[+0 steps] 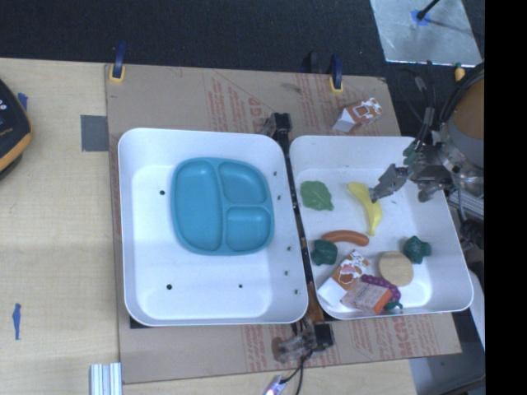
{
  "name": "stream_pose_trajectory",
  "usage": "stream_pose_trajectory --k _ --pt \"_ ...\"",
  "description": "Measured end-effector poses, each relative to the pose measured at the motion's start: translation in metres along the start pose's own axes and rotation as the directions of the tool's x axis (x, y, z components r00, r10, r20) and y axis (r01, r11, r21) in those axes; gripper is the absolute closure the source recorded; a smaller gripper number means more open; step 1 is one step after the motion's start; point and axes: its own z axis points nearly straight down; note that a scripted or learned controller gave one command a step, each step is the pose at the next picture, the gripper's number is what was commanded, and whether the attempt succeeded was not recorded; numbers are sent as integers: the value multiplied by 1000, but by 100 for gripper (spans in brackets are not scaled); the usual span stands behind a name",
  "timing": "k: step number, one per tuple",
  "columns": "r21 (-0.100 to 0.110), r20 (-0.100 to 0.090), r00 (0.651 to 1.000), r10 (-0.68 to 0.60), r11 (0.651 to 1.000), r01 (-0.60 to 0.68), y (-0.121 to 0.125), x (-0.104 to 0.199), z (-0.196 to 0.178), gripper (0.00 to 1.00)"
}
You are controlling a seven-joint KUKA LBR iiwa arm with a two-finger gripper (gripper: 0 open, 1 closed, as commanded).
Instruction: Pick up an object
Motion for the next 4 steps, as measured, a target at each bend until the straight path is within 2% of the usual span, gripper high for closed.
stream_pose_trajectory --k 1,2,3,4 --pt "2 2 1000 1 1000 -1 25 -49 67 0" --pt "2 1 1000 0 1000 0 59 -39 145 0" --pt "2 2 1000 -3 1000 3 59 -40 133 100" --pt "-16 4 1000 -2 1000 2 90 29 148 100"
